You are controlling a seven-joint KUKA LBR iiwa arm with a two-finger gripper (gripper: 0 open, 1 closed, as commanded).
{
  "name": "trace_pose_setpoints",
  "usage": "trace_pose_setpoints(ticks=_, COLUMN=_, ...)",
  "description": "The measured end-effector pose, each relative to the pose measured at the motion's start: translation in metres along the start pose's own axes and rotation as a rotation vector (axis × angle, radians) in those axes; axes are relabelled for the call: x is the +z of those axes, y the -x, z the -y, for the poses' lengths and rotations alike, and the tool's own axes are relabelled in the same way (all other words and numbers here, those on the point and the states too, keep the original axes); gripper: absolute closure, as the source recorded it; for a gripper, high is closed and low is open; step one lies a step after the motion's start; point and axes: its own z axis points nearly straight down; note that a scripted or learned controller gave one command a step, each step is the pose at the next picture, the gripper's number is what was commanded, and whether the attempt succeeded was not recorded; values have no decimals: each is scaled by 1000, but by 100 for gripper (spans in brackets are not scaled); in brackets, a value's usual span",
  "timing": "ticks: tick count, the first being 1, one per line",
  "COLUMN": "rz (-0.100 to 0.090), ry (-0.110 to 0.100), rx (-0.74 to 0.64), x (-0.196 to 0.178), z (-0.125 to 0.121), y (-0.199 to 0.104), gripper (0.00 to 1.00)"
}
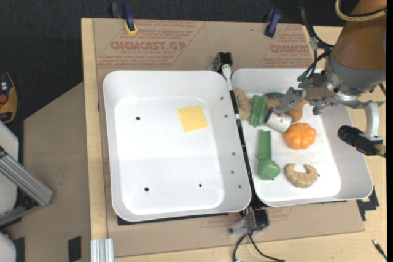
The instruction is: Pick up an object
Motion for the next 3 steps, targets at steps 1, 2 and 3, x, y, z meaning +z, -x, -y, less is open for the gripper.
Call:
trace_pose_setpoints(ticks=1, rz=1, ry=-3, rx=3, x=31, z=-9, y=37, gripper=0)
trace_pose_setpoints(ticks=2, rz=-2, ry=-5, rx=-1, x=131, z=-14, y=23, gripper=0)
trace_pose_setpoints(ticks=3, rz=-3, ry=-7, rx=1, x=126, z=45, y=-7, gripper=0)
